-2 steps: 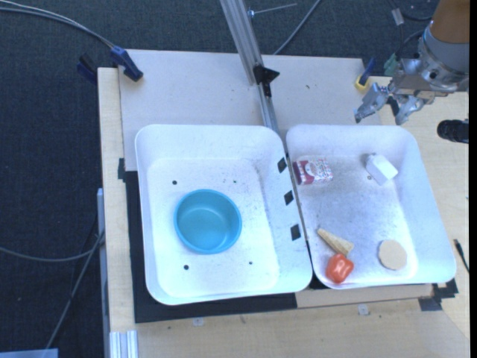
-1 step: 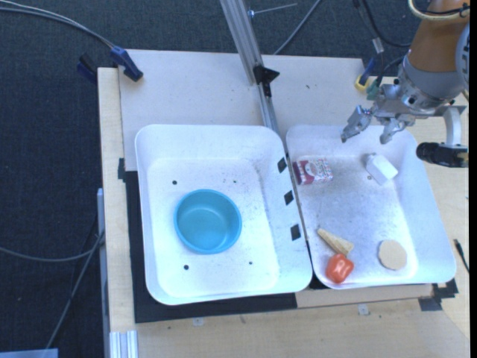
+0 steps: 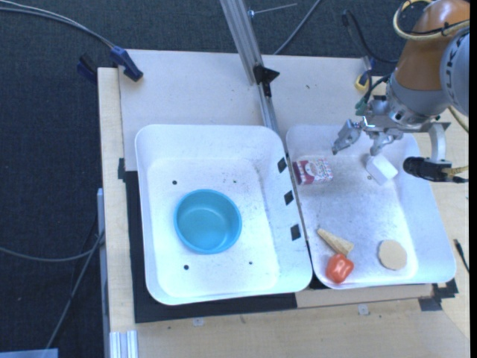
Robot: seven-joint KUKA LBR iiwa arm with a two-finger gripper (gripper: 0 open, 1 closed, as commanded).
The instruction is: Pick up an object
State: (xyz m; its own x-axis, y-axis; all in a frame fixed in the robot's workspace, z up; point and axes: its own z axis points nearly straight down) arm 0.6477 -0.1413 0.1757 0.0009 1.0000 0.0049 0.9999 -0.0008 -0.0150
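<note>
Overhead, the camera view shows two white bins side by side on the surface (image 3: 194,80). The left bin (image 3: 156,148) holds a blue bowl (image 3: 208,221). The right bin (image 3: 425,230) holds a red-and-white carton (image 3: 312,171) near its upper left, a white block (image 3: 382,170) toward its upper right, and along the near edge a yellow wedge (image 3: 335,240), a red pepper (image 3: 339,268) and a tan disc (image 3: 392,254).

The arm (image 3: 428,51) reaches in from the right, and its end effector (image 3: 362,141) hangs over the far part of the right bin with its two fingers spread and nothing between them. It sits between the carton and the block, nearer the block, which lies just below the right finger (image 3: 377,143).

The step in hand looks like choosing a target and descending. To do it well, the end effector should centre over one object, probably the block, so the fingers straddle it rather than land on top. The block lies near the bin's far wall, so a straight vertical descent is safer than a slanted one. Closing should wait until the fingers are low around the block.
</note>
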